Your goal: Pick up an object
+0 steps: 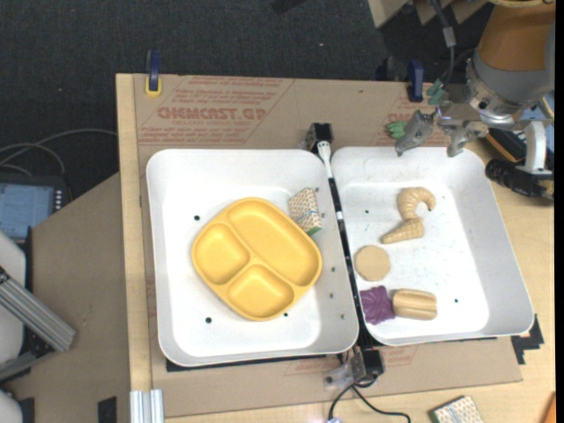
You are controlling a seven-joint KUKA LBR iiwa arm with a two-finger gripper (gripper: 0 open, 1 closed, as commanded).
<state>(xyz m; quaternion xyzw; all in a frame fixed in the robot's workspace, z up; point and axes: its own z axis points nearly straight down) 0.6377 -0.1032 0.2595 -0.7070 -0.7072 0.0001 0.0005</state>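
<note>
Brown cardboard printed with red lettering covers the surface (pixel 220 113), and two shallow white bins sit on it side by side. Dark carpet lies beyond at twelve o'clock.

At nine o'clock, the left bin (pixel 167 236) carries a yellow divided plate (pixel 256 258) with three compartments, lying flat near its middle. A small patterned packet (pixel 304 206) lies touching the plate's edge at about one o'clock of the plate, close to the wall shared with the other bin.

At three o'clock, the right bin (pixel 493 263) bears five small food items. A croissant (pixel 415 201) lies toward the bin's twelve o'clock, with a cone-shaped pastry (pixel 404 231) just below it and close beside it. A round tan cookie (pixel 372 262) lies at the bin's nine o'clock. At about seven o'clock a purple piece (pixel 376 304) touches a tan bread roll (pixel 413 304) lying on its side.

Reaching in from two o'clock, the grey arm with its orange band (pixel 520 25) ends in the tool (pixel 434 137), which hovers above the right bin's twelve o'clock rim. Its two fingers (pixel 412 134) are spread apart with nothing between them, well apart from the croissant below.
</note>
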